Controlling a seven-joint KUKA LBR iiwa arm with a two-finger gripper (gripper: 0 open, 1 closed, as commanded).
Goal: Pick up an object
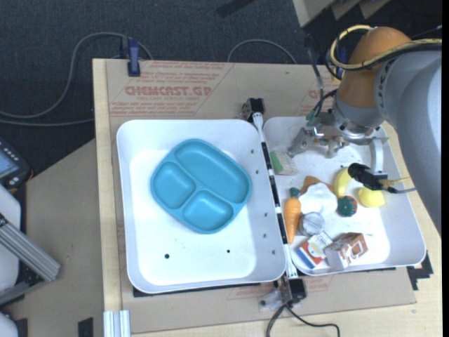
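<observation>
Jaws [324,137] low over right bin [407,248]

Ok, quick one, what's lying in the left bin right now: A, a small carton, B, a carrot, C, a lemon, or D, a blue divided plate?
D: the blue divided plate lies alone in the left bin, while the carrot, the lemon and the small carton are all in the right bin.

One fixed overhead camera, slanted down, both bins [133,209]
</observation>
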